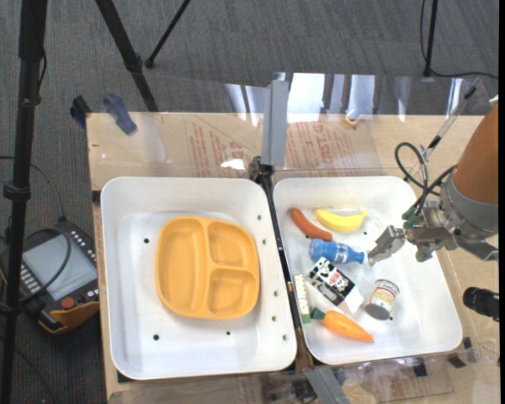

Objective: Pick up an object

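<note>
fingers (401, 247) above can (383, 298) (apart), right bin (442, 326)

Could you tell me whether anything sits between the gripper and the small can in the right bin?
Nothing visible does. The gripper hovers just above and beside the can, with bare bin floor between them. The blue bottle lies off to the side.
</note>
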Robot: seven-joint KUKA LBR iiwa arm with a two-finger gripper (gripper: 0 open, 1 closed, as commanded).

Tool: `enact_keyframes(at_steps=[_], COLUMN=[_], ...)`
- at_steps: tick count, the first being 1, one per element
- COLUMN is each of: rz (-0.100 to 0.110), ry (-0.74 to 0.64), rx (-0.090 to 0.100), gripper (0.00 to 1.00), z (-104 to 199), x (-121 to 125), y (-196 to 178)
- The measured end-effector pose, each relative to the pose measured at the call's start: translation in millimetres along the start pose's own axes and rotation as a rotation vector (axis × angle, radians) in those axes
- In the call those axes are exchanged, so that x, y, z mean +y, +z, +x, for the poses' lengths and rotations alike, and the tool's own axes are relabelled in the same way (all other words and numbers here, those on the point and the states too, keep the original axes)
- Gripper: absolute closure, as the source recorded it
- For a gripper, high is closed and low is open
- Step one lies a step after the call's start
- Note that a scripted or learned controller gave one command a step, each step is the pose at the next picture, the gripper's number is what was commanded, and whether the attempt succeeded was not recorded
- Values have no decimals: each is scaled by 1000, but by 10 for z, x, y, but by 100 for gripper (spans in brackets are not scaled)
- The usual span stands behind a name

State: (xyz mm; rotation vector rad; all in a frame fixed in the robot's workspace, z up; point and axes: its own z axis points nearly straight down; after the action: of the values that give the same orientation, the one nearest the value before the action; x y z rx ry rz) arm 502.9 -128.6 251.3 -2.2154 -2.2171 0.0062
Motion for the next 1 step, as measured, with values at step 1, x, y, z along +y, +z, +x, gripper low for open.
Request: enact_keyframes(at_steps=[1], rz=[0], ry=[-1], rx=[0], gripper=[0], z=[469], x=[687], y=[1349])
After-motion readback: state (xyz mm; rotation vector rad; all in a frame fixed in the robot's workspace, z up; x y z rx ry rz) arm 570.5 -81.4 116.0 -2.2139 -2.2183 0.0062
